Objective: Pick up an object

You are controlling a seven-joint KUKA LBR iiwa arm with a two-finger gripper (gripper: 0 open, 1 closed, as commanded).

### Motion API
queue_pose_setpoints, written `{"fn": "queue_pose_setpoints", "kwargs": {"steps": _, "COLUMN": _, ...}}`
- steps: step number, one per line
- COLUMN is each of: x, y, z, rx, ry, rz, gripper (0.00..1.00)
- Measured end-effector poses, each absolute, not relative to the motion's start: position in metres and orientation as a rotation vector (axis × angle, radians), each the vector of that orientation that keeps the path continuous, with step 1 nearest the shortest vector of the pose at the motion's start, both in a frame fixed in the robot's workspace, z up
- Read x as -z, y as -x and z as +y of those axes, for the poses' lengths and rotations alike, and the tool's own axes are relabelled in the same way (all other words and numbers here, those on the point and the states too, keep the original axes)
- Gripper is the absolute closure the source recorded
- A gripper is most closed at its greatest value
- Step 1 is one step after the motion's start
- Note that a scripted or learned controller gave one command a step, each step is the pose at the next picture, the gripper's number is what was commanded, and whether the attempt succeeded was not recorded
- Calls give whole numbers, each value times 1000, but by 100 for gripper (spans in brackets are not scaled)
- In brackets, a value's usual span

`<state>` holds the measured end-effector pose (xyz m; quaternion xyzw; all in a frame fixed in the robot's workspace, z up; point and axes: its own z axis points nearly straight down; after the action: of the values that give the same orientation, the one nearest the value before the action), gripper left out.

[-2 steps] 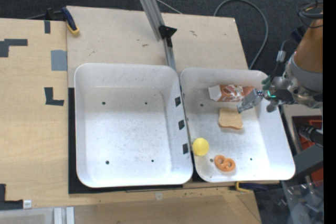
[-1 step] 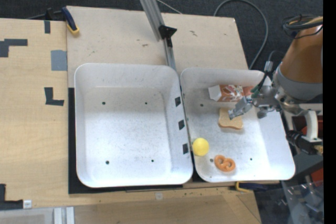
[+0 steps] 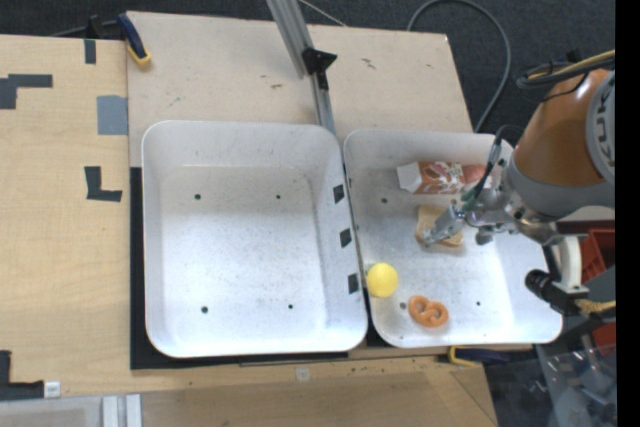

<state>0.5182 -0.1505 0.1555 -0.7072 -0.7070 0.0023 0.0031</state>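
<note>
The right bin [image 3: 500, 315] holds a tan bread-like slice [image 3: 432, 217], a red and white packet [image 3: 438, 177], a yellow ball [image 3: 381, 279] and an orange pretzel-shaped piece [image 3: 428, 312]. My gripper [image 3: 447, 229] reaches in from the right and is low over the tan slice, covering its right part. It sits just below the packet. The ball and the pretzel piece lie apart from it, toward the bin's front left.
The left bin [image 3: 160, 215] stands beside the right one, with a shared wall between them. A grey metal rail [image 3: 285, 0] slants down from the top to the bins' back edge. A black cable [image 3: 470, 10] loops behind the right bin.
</note>
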Motion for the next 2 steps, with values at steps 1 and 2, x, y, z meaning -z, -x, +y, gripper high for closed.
{"fn": "queue_pose_setpoints", "kwargs": {"steps": 1, "x": -94, "y": -519, "z": -142, "rx": -7, "ry": 2215, "rz": -2217, "gripper": 0}}
{"fn": "queue_pose_setpoints", "kwargs": {"steps": 2, "x": -107, "y": -520, "z": -142, "rx": -3, "ry": 2217, "rz": -2221, "gripper": 100}}
